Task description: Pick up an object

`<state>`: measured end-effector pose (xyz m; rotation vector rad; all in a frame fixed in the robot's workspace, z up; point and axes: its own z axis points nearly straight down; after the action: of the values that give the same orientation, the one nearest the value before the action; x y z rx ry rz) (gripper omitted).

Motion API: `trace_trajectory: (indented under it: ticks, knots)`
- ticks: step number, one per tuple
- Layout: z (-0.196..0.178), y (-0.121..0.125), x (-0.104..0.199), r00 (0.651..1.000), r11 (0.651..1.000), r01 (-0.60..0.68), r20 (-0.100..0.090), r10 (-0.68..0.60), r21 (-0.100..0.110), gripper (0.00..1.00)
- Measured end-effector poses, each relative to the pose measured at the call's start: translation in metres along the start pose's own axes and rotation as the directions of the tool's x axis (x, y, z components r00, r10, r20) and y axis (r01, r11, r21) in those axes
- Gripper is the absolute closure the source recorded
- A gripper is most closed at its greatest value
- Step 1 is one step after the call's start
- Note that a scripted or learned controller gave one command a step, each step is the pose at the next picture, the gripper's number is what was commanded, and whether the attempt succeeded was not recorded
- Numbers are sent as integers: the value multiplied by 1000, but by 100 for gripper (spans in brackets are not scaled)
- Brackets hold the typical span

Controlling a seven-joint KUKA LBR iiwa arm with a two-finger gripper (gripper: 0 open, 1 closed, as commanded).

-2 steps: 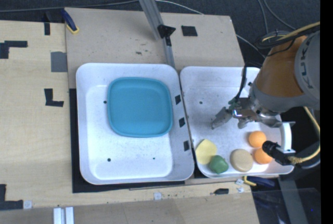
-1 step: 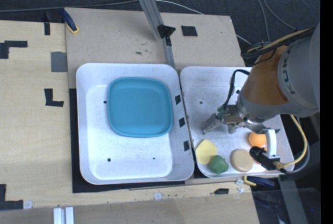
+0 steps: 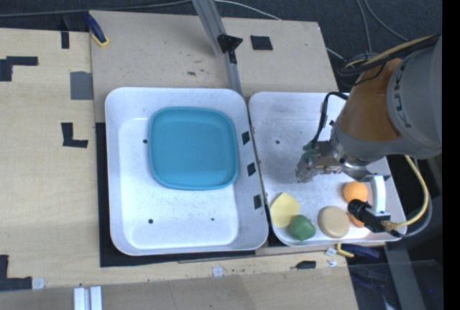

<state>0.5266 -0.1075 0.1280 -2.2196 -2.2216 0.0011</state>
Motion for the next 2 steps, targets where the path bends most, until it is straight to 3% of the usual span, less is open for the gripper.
trace_trajectory:
  ticks: [2]
  knots:
    - [-102, 4, -1, 1000, 1000, -1, 0, 1, -4, 100]
